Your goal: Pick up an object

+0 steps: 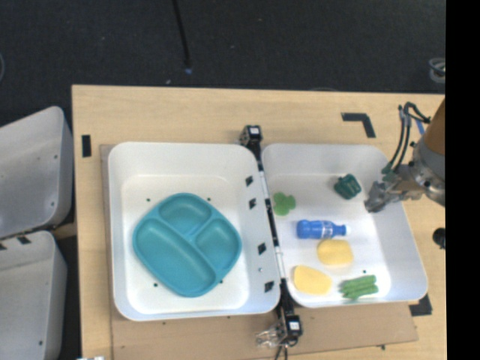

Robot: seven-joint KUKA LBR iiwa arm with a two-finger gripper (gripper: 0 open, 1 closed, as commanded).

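Wooden bench (90, 118) carries two white bins. Left bin (120, 163): one teal divided plate (187, 244). Right bin (405, 268): six objects, including one blue bottle (320, 229). Gripper (376, 199) at right rim; finger state indeterminable.

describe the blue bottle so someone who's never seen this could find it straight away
Look in the right bin, the one without the teal tray. Near its middle the blue bottle lies on its side, just above a yellow lump. It is the only blue thing there, with a white cap.
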